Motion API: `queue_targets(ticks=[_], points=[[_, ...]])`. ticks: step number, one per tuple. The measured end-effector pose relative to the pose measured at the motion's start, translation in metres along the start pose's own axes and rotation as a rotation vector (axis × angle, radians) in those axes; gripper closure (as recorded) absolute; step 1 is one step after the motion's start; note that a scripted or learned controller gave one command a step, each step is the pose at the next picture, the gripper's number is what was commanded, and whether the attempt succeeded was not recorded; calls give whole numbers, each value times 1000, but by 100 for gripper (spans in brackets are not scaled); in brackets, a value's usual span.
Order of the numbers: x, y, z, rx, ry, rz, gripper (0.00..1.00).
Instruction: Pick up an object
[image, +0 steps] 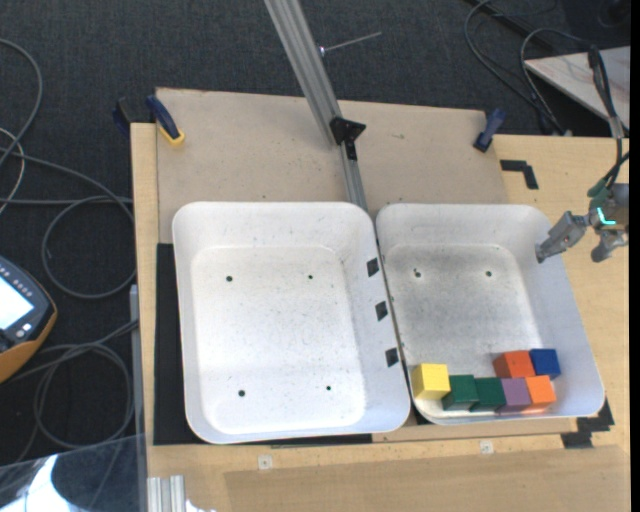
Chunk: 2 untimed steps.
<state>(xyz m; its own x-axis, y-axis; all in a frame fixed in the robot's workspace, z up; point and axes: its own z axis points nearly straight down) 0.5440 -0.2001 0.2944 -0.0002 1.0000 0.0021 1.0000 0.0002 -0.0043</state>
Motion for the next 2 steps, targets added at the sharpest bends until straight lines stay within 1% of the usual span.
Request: queue_targets(ticks=[1, 2], points=[[0, 1, -2, -4, -1, -1, 0], [-10, 2, 51, 2, 0, 1, 0]])
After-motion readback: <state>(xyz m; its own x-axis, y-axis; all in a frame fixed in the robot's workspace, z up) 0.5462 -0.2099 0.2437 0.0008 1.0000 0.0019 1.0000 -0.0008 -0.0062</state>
